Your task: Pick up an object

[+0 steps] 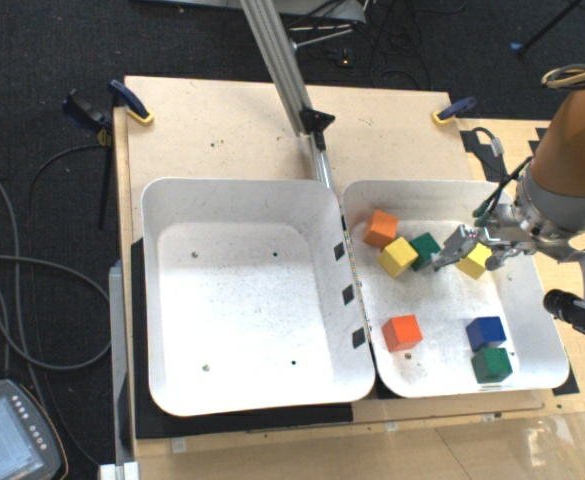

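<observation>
The right bin (532, 368) holds several small blocks. An orange block (380, 227), a yellow block (398, 256) and a dark green block (425, 249) cluster at its upper left. A red-orange block (402, 332) lies lower in the middle. A blue block (485, 332) and a green block (491, 365) sit at the lower right. My gripper (474, 255) reaches in from the right over the bin's upper middle. A second yellow block (476, 260) sits between its fingers, just right of the dark green block.
The left bin (172, 268) lies beside the right one, and their rims meet at a dark divider (350, 278). A metal pole (277, 53) slants down to the bins' far edge. Clamps (132, 103) grip the bench corners.
</observation>
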Controlling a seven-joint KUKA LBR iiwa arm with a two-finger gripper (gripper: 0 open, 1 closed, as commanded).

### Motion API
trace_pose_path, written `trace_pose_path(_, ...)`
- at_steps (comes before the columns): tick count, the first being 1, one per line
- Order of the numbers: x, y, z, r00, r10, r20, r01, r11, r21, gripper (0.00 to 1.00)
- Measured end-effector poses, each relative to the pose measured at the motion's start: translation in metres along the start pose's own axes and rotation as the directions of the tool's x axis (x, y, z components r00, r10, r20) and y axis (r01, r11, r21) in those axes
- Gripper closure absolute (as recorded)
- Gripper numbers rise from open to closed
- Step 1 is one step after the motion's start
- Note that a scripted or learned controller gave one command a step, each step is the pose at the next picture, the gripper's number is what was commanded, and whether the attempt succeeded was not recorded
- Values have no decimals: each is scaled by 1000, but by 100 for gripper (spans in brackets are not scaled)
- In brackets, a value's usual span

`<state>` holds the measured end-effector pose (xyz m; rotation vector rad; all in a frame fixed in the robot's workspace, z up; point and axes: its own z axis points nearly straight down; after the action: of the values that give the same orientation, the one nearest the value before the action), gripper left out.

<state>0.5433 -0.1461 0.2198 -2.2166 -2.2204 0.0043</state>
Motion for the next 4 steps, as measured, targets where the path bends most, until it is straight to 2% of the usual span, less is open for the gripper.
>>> trace_pose_path(1, 0, 1, -2, 1000, 2, 1, -2, 1000, -4, 0)
trace_pose_path(3, 13, -6, 117, 1000, 2, -1, -2, 1000, 1, 0)
trace_pose_path(4, 13, -6, 125, 1000, 3, 1, -3, 1000, -4, 0)
